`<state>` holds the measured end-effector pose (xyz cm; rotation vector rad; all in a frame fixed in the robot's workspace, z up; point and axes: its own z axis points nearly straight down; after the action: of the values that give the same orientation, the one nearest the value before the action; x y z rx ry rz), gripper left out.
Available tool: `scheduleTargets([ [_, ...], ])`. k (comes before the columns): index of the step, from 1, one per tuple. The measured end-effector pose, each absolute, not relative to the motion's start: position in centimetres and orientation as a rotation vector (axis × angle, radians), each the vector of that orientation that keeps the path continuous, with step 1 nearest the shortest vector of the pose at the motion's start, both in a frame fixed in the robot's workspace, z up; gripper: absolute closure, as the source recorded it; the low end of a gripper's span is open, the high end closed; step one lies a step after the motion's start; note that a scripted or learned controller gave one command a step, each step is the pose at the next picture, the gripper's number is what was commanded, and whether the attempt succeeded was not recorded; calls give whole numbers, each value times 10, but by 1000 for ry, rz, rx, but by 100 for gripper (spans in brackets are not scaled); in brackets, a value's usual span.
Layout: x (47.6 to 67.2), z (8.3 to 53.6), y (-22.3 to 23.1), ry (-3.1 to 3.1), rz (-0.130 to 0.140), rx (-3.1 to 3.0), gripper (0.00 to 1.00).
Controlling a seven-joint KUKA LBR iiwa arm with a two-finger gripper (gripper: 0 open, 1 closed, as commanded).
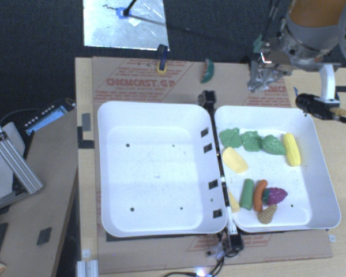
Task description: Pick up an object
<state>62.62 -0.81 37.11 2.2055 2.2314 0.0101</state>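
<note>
Jaws above right bin's (320,154) far rim, state unclear; corn (291,149), green leaves (251,140), carrot (259,194) below, unobstructed.

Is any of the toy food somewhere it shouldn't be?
Yes. One small green piece lies on the cardboard behind the bins, outside both. The rest sits in the right bin, such as the yellow corn and the purple piece.

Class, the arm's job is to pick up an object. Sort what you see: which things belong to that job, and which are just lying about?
Belongs to the job:
gripper
right bin
corn cob
green leafy pieces
yellow piece
carrot
purple piece

Just lying about:
left bin
foil sheet
yellow clip
green item on the cardboard
</note>
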Motion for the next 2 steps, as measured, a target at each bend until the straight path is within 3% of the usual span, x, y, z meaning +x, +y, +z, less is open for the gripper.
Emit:
scheduleTargets([
  [1, 666, 383, 32, 2228, 8, 2210, 100],
  [2, 669, 403, 77, 2229, 6, 2211, 100],
])
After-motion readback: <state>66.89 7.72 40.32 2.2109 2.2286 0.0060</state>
